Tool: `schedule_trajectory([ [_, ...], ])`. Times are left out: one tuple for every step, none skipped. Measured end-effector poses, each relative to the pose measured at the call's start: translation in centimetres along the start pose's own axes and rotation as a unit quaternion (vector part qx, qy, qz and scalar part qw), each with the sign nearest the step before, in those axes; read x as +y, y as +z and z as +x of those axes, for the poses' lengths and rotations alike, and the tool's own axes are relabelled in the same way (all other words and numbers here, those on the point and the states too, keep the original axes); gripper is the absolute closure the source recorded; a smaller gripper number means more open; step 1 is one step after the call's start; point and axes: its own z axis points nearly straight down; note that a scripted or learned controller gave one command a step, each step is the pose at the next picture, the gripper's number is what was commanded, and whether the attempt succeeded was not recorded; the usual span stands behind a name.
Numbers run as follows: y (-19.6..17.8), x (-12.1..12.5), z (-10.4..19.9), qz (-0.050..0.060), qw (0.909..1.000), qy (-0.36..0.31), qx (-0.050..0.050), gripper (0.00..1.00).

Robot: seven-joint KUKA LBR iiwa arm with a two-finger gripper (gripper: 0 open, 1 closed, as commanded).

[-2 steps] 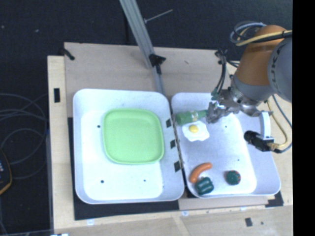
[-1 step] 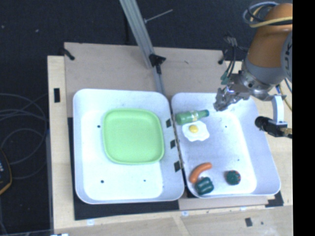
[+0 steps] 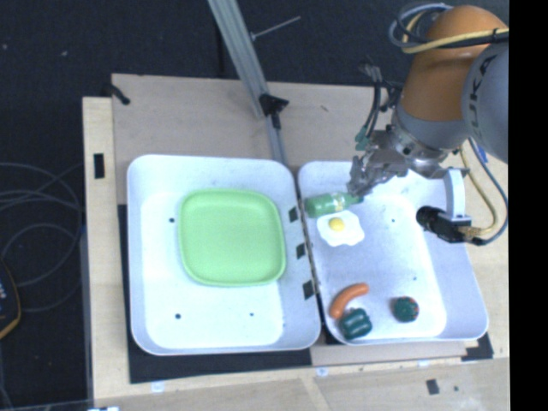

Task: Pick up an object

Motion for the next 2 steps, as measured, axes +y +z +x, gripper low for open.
schedule_trajectory([
  [1.8,0.2,5.1,0.001,1.0000,0.000,0.000,1.00],
  [2.9,-0.2,9.9,0.001,1.0000,0.000,0.000,1.00],
])
